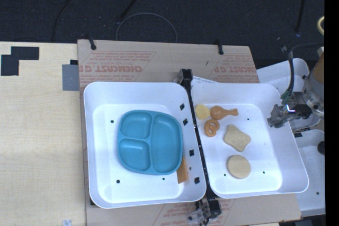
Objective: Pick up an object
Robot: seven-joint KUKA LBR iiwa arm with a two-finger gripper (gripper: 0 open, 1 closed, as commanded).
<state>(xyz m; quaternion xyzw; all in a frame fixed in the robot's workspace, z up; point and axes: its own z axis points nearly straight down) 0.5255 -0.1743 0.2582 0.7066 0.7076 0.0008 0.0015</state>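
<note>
Your fingers [275, 116] hang at the three o'clock rim of the right bin [288, 177], and you cannot tell how far apart they stand or whether they hold anything. The nearest target, the toast slice [237, 138], lies toward eight o'clock of them, well apart, with the drumstick [223, 111] and pretzel [211, 127] farther toward nine o'clock. These toy foods look light, stiff and somewhat slick, so you would probably do best pinching the toast across its narrow sides.

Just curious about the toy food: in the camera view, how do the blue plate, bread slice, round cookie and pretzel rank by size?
1. blue plate, by far largest
2. bread slice and round cookie, look alike
3. pretzel, smallest
</note>
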